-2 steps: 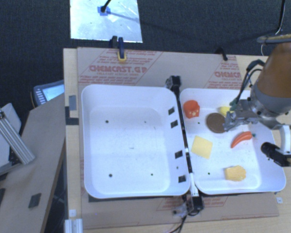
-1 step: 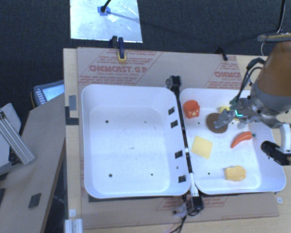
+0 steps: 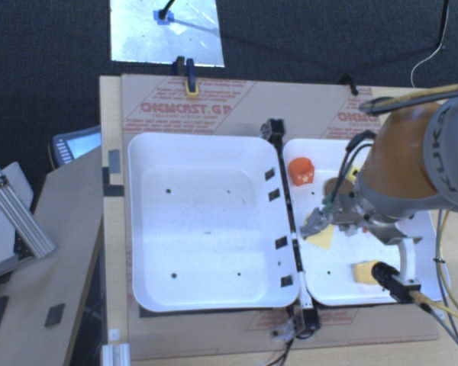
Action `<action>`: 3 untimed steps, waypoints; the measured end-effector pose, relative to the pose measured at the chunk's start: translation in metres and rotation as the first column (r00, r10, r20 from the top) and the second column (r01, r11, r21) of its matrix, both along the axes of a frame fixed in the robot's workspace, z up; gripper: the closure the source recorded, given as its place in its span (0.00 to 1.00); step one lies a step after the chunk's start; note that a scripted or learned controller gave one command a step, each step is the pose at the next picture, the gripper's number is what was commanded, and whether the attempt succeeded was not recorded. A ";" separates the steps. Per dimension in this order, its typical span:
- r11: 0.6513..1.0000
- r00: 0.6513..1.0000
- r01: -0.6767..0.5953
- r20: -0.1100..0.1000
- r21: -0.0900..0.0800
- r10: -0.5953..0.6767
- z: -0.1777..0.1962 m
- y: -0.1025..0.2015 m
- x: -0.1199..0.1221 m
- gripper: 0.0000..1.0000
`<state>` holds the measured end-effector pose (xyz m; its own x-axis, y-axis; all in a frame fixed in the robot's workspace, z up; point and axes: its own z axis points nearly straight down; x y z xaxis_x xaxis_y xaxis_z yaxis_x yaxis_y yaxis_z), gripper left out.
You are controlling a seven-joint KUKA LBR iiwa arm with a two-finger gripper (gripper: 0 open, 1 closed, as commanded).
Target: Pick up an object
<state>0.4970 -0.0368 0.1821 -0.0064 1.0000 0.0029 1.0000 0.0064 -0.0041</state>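
Note:
My gripper [image 3: 317,222] hangs low over the left half of the right bin [image 3: 332,287], reaching in from the right. Directly under and touching its tip lies a flat yellow piece [image 3: 321,238] on the bin floor; whether it is gripped I cannot tell. An orange block [image 3: 301,171] sits at the bin's far left corner. A yellow sponge-like block [image 3: 365,272] lies near the bin's front edge. A brownish object [image 3: 333,185] and a small yellow bit [image 3: 355,175] peek out beside the wrist, partly hidden by the arm.
The left bin [image 3: 206,219] stands beside the right one, split from it by a black-clipped divider [image 3: 287,219]. Cables [image 3: 443,280] hang off the arm at the right. A yellow clamp [image 3: 191,82] sits at the board's far edge.

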 end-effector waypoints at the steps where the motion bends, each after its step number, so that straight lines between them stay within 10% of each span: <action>1: 1.000 1.000 0.010 0.008 -0.006 -0.010 0.022 -0.054 -0.010 0.00; 2: 1.000 1.000 0.002 0.003 -0.003 -0.002 -0.052 -0.051 0.024 0.00; 3: 1.000 1.000 0.010 0.010 -0.006 -0.010 0.023 -0.109 -0.011 0.00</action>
